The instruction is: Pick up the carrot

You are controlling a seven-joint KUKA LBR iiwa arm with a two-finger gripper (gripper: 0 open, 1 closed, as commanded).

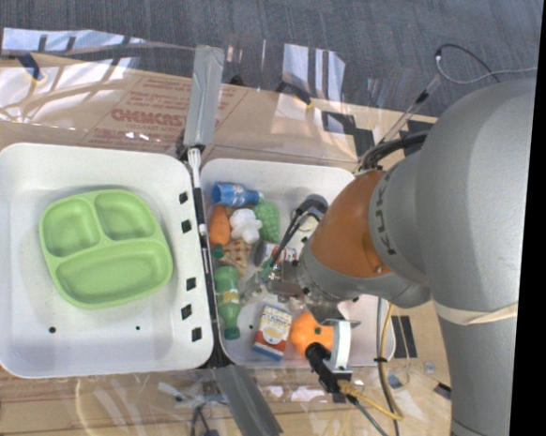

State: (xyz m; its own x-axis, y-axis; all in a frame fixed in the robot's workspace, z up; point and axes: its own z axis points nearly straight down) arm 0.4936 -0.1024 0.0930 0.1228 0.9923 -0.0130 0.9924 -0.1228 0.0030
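Cardboard-covered bench under two white bins: the left bin (8, 239) bears a green divided plate (106, 246). The carrot (220, 226) lies at the right bin's (346, 181) left wall, among other toys. The arm's wrist hides the gripper, state unclear. Approach stage; next, descend over the carrot.

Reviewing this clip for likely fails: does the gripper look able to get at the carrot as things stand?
Probably yes. The carrot lies uncovered by the right bin's left wall, with the blue bottle and white toy crowding it; the arm's wrist hangs to its right.
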